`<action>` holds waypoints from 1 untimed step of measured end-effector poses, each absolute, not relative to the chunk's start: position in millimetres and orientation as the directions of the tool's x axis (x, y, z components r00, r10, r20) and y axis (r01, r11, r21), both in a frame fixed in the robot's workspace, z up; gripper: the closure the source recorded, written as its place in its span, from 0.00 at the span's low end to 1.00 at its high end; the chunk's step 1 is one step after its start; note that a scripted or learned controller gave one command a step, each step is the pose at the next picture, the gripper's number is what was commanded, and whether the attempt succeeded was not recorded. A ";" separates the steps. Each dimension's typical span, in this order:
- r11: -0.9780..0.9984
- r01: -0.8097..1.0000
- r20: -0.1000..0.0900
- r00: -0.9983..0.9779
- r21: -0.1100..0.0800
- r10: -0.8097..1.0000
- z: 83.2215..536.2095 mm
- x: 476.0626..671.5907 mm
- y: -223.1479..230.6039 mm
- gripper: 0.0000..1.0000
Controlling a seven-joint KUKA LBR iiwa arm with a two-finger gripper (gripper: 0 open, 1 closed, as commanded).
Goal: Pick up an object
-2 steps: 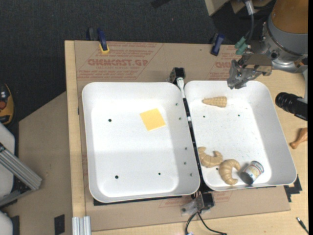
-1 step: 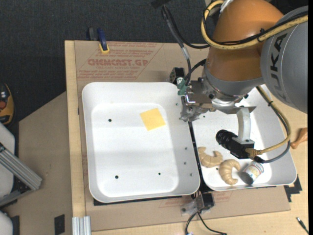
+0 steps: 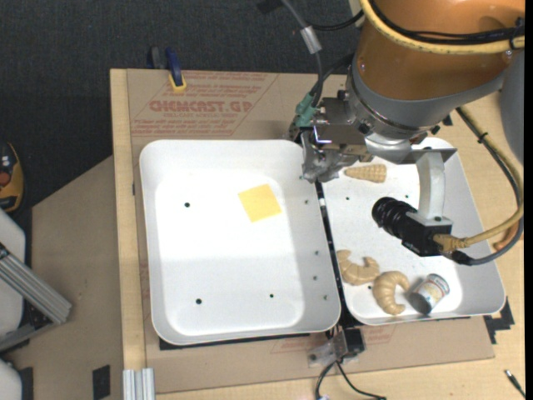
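Observation:
My gripper (image 3: 319, 167) hangs low over the far left corner of the right bin (image 3: 475, 223), close to the wall between the two bins. A tan ribbed cone (image 3: 367, 172) lies just to its right, partly under the wrist. Nothing shows between the fingers. Two pale croissant-shaped pieces (image 3: 358, 269) (image 3: 390, 291) lie near the front of the right bin, with a small silver can (image 3: 430, 292) on its side next to them. A flat yellow square (image 3: 260, 202) lies in the left bin (image 3: 166, 223).
The big grey and orange arm body covers the far right of the right bin. Both bins rest on a brown cardboard sheet (image 3: 208, 98). A blue and yellow clamp (image 3: 173, 69) sits at its far edge.

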State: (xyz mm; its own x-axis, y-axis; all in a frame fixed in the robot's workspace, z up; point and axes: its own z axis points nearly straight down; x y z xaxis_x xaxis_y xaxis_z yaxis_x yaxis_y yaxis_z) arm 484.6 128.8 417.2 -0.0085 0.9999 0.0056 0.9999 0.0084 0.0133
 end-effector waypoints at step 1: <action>0.006 1.000 -0.002 -0.006 -0.012 1.000 294.7 493.8 194.3 1.00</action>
State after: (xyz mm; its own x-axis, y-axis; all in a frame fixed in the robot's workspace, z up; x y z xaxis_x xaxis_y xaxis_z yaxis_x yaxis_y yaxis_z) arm 493.8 194.3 294.7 -0.0063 1.0000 -0.0024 0.9999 0.0062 -0.0120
